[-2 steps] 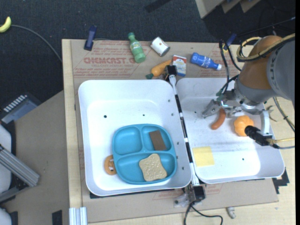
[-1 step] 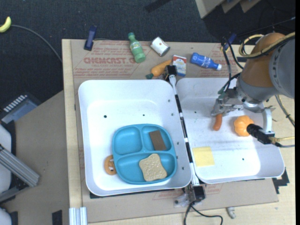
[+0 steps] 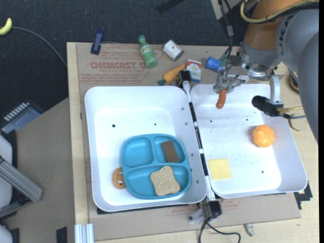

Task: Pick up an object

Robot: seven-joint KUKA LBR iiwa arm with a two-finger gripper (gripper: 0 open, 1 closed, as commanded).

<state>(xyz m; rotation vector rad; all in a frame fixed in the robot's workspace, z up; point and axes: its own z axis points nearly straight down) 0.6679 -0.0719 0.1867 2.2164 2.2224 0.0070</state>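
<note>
My gripper [image 3: 223, 86] hangs over the far left corner of the right bin [image 3: 283, 181]. A small orange-brown sausage [image 3: 220, 100] hangs upright from its fingers, its top pinched between them and its lower end just above the bin floor. An orange fruit [image 3: 263, 135] lies at the right of the same bin, and a yellow cheese slice [image 3: 219, 168] lies near its front left. In the left bin [image 3: 101, 135] a blue divided plate [image 3: 139, 156] carries a bread slice [image 3: 164, 181] and a brown bar [image 3: 169, 151]. A pretzel [image 3: 118, 178] peeks out at the plate's left edge.
Behind the bins lie a green bottle [image 3: 147, 50], a blue marker [image 3: 96, 41], a white can [image 3: 172, 49], a carrot [image 3: 174, 74], a small carton [image 3: 193, 70] and a blue piece [image 3: 215, 64]. A black cable fitting [image 3: 264, 104] juts over the right bin's far side.
</note>
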